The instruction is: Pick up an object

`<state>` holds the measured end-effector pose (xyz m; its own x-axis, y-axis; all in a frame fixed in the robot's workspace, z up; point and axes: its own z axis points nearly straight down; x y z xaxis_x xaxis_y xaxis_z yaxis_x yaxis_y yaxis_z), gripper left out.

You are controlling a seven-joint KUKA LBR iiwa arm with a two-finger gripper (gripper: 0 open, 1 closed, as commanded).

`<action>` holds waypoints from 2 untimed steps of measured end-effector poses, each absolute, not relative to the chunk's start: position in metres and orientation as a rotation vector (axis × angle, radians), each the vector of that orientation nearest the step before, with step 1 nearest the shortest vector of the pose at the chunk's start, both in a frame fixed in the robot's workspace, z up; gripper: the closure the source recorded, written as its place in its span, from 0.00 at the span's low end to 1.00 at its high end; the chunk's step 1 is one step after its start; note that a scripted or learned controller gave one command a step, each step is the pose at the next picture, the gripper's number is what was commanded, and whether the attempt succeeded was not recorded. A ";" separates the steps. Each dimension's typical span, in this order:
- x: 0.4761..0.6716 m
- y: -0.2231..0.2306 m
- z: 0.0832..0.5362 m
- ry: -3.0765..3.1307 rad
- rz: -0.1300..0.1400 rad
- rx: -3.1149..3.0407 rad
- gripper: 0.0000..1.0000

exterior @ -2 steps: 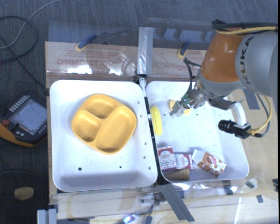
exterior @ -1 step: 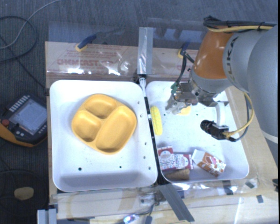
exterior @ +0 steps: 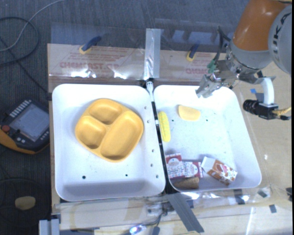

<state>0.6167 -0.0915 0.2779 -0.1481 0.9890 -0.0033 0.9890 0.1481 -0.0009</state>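
Looking from the near edge of the table [exterior: 279,146], you see two white bins side by side. In the right bin [exterior: 235,136], three little food packs sit close to the near wall. A red and white carton [exterior: 175,167] is touching a brown roll [exterior: 187,182], and an orange and white pack [exterior: 221,172] lies tilted just beside them. A bit farther back, a long yellow piece [exterior: 163,126] lies right along the wall between the bins. Near it, toward the far side, sits a flat pale yellow slice [exterior: 188,113].

In the left bin [exterior: 68,170], you see a big yellow plate with three dips [exterior: 109,129] in the middle.

Farther back, the gripper [exterior: 209,86] hangs over the far edge of the right bin, above and to the right of the yellow slice. Nothing is between its fingers, but you cannot tell if they are open or closed. On the floor to the left lies a hand controller [exterior: 22,126].
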 end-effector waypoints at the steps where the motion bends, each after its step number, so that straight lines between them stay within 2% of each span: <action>1: 0.544 -0.044 0.182 2.244 -0.006 2.204 1.00; 2: 0.492 -0.062 0.183 2.247 -0.005 2.200 1.00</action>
